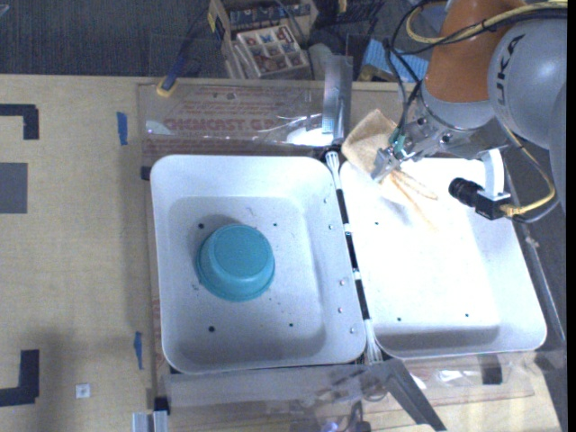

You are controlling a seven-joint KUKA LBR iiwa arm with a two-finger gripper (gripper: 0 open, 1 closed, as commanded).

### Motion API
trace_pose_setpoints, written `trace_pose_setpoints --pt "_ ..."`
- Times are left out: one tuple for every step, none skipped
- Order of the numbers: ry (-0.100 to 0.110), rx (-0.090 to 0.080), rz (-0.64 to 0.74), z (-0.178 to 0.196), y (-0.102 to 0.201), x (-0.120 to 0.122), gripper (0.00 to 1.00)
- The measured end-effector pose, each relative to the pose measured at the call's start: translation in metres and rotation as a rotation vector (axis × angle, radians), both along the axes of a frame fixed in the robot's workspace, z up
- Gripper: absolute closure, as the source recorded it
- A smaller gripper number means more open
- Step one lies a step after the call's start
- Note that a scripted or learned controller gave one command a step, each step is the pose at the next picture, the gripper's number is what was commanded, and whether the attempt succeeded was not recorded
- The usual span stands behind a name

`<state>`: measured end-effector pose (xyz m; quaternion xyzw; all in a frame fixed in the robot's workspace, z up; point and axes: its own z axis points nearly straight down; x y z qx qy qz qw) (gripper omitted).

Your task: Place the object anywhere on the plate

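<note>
Camera view puts the hand (389,162) low over the right bin's (450,331) far left corner, and whether it's open or closed I cannot tell. A tan, flat, crumpled-looking object (367,139) sits at that corner beside it. Best play: confirm a firm pinch, lift clear of the rim, carry across to the round teal plate (236,261) in the left bin (180,183).

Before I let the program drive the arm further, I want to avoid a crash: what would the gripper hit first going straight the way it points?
Probably the tan cloth-like object at the right bin's back left corner. The gripper points down and leftward, its tip right at that object; depth is unclear, so it may already touch.
</note>
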<state>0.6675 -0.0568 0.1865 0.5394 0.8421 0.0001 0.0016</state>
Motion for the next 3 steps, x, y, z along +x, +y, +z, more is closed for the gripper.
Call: trace_pose_setpoints --pt "-0.002 0.000 0.001 0.039 0.000 0.001 1.00" --pt "0.001 0.001 0.400 0.049 0.045 -0.015 1.00" --pt "0.001 0.001 0.798 0.056 0.090 -0.031 1.00"
